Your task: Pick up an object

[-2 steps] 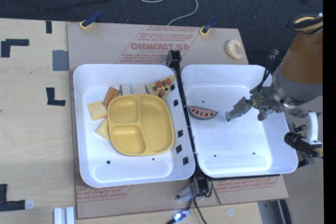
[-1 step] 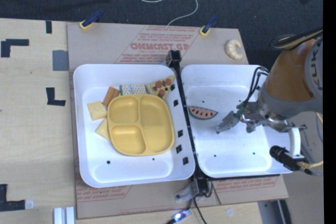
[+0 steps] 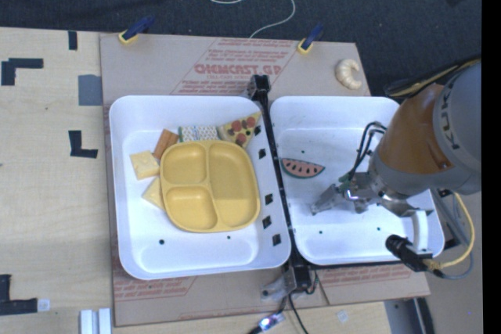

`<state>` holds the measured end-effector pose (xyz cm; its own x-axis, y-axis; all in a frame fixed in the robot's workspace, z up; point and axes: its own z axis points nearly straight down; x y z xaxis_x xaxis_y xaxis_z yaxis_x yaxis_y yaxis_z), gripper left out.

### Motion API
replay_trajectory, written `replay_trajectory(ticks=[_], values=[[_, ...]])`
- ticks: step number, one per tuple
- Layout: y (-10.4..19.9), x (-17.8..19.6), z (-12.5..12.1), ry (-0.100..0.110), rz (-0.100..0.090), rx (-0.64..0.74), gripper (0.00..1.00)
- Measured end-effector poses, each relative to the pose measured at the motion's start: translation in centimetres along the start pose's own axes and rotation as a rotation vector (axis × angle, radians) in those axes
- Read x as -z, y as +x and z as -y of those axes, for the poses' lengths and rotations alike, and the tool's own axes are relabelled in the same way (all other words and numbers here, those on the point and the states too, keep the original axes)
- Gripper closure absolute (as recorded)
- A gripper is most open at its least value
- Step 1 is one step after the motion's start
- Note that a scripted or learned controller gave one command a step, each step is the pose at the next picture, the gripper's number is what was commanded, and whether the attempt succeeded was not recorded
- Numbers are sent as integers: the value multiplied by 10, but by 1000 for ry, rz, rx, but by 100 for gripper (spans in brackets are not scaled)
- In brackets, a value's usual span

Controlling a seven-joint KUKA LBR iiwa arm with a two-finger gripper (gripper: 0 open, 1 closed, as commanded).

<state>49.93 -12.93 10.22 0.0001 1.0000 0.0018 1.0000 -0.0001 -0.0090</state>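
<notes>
End effector (image 3: 319, 205) low in right bin (image 3: 376, 250), finger state unclear. Watermelon slice (image 3: 301, 167) near: light, flat, stiff; pinch across edges.

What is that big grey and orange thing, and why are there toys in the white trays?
That big thing is a robot arm. It reaches in from the right, and at its end is a small metal gripper with two fingers for grabbing things. The picture comes from one camera fixed above the bench, looking down at a slant.

There are two shallow white bins side by side. In the left bin lies a yellow divided plate, with some toy food pieces tucked around its top and left edges. In the right bin lies a toy watermelon slice.

The gripper is low in the right bin, just beside the watermelon slice. I cannot see anything between its fingers, so it holds nothing that I can make out.
</notes>
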Motion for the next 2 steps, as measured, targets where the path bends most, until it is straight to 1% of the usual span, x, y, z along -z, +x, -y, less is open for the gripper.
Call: replay_trajectory(ticks=[1, 2], values=[[1, -19, 0, -6, 2, 1, 0], [0, -7, 0, -9, 3, 0, 100]])
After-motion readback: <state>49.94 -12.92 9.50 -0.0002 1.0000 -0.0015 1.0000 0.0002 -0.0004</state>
